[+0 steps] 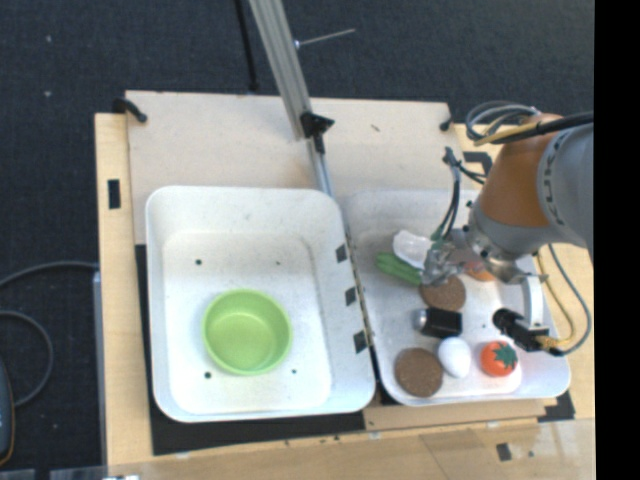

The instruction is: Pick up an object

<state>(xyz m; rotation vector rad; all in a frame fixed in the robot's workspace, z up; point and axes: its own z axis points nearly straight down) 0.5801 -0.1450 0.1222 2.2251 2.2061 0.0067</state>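
Observation:
My gripper (438, 265) hangs low over the middle of the right bin (372, 213), just above a brown disc (445, 295) and beside a green stick-like object (396, 266). A pale translucent piece (411, 243) lies just left of the gripper. Further forward in the bin are a small black cylinder (438, 320), a white egg (454, 356), a second brown disc (418, 371) and a red tomato-like toy with a green top (499, 358). The arm's wrist (515, 193) covers the bin's right rear part.
The left bin (180, 228) holds a lime-green bowl (246, 331) near its front. A slanted metal rail (285, 63) rises behind the bins. Cables (555, 308) loop along the right bin's right side.

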